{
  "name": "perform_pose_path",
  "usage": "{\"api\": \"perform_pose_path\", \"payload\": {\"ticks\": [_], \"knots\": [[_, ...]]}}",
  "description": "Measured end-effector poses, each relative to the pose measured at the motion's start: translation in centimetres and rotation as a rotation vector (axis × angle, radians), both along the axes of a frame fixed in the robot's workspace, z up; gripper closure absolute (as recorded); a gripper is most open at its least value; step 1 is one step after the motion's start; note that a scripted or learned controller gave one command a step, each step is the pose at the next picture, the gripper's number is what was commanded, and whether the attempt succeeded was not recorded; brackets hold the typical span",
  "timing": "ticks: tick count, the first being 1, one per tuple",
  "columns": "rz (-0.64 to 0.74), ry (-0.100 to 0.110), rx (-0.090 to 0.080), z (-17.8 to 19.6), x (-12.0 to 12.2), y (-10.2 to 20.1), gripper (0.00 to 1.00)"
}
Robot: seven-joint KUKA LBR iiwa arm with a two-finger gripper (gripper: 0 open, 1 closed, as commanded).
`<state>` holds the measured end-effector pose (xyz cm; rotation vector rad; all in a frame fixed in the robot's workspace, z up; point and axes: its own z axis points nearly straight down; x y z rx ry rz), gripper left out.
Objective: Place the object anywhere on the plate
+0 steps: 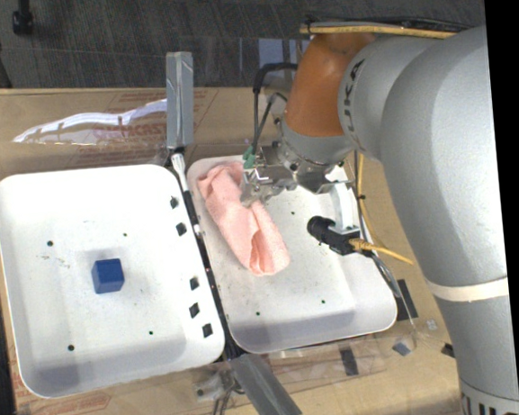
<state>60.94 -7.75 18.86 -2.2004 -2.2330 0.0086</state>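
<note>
- Grey arm (446,168), nearest the lens, reaches down to the gripper (257,179).
- Whether the gripper is spread or closed cannot be told; it sits low at the far end of the pink cloth (245,223), apparently touching it.
- Directly under and just in front of it, the cloth lies crumpled in the right bin (297,331).
- Well off to its side, a blue cube (108,275) rests in the left bin (93,370).
- Judged step: picking up, with the cloth as the likely object.
- Next move calls for a secure pinch, a lift clear of the bin wall, then carrying to the plate.
</note>
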Motion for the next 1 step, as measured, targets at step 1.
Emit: {"api": "perform_pose_path", "payload": {"ticks": [1], "knots": [[0.007,-0.001,0.0,4.02,0.06,0.05,1.0]]}}
